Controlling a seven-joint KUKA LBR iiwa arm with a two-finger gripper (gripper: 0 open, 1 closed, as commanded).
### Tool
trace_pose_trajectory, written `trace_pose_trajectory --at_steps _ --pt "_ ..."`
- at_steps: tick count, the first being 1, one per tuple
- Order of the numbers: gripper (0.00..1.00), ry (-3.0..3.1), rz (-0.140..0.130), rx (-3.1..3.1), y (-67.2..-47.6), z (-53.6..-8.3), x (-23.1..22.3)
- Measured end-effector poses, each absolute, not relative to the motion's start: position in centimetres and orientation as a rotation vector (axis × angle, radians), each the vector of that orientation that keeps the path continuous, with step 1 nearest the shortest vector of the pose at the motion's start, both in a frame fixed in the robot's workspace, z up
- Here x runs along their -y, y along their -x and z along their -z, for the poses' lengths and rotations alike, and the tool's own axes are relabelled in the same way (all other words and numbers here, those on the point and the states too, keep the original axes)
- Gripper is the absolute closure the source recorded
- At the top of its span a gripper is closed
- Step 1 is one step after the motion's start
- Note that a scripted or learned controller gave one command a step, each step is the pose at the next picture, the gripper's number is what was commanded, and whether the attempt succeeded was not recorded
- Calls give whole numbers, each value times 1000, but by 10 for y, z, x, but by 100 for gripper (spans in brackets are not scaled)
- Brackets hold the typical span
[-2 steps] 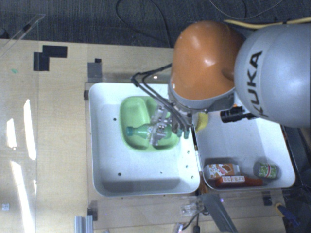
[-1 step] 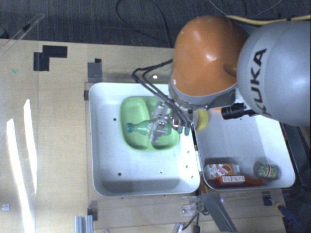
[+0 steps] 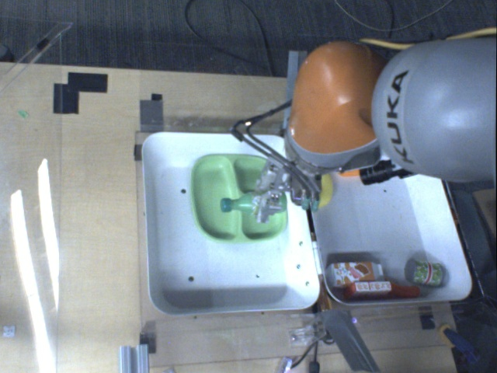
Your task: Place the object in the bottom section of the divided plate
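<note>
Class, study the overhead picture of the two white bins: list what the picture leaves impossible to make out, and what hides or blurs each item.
- Claw: blurred over the green divided plastic plate; open or shut unclear.
- Small teal object at the claw: too small and blurred to identify, or to tell whether it is gripped.
- Yellow rounded object: largely hidden under the grey and orange arm.
- Right white bin: upper part covered by the arm.

tool [image 3: 272, 200] over green divided plate [image 3: 225, 196] in left bin [image 3: 167, 231], teal object [image 3: 235, 204] just left of it; packets, can in right bin [image 3: 458, 239] lower right.
</note>
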State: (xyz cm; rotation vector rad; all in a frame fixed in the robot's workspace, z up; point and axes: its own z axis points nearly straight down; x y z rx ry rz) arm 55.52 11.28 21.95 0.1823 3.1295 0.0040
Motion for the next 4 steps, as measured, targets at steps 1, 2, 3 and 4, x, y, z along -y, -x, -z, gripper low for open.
trace_pose_trajectory --at_steps 1,2,3,4 --pt "100 -183 -7 -3129 -624 -184 -130" --pt "100 62 -5 -3129 -651 -252 -113" --pt "100 229 -4 -3123 -600 -284 -115" --pt "100 314 -2 -3114 -590 -329 -89"
